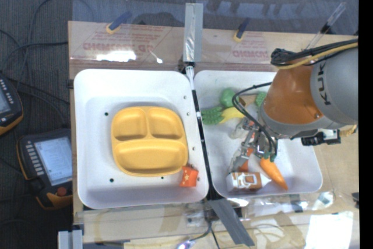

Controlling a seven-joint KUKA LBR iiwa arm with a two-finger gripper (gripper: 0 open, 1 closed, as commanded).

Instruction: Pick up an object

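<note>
My gripper [254,150] hangs low in the right bin [303,181], under the arm's orange wrist band. An orange carrot [273,173] lies just below and right of it. A white and brown box [245,181] sits just below it, at the bin's front. Green toys [217,114] and a yellow piece [234,114] lie to the upper left of the gripper, near the bin's left wall. A small orange bit shows at the gripper's tip, and I cannot tell whether it is held.
The left bin [93,183] holds a yellow divided plate [150,140] and a small orange-red block [188,176] at its front right corner. The arm's grey and orange body [297,96] covers the right bin's back right part. Cables run behind it.
</note>
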